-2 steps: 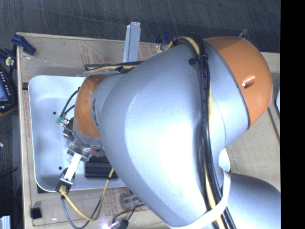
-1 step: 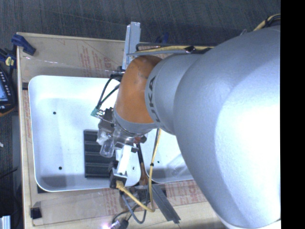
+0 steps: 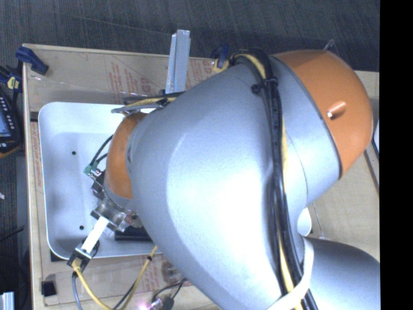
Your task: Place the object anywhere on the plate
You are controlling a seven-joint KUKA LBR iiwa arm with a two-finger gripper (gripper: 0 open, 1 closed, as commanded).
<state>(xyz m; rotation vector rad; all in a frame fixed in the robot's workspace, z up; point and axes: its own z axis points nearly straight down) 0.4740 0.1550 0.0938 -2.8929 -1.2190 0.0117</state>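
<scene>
My grey arm [image 3: 226,186] spreads over most of the view and hides the right side of the bench. Its wrist, with the orange band [image 3: 118,163], hangs over the near right part of the left white bin [image 3: 58,166]. Below the band, the gripper [image 3: 119,225] is low at the bin's front wall, largely covered by the wrist. A dark flat shape [image 3: 133,235] lies under it at the bin's front edge; I cannot tell what it is. The bare bin floor to the left shows a few small dark specks.
A metal post [image 3: 179,60] stands behind the left bin. Blue clamps [image 3: 31,58] grip the bench's far left corner. A yellow cable [image 3: 97,286] and a white connector [image 3: 90,241] trail from the wrist over the bin's front edge. A black device [image 3: 6,124] sits at the left border.
</scene>
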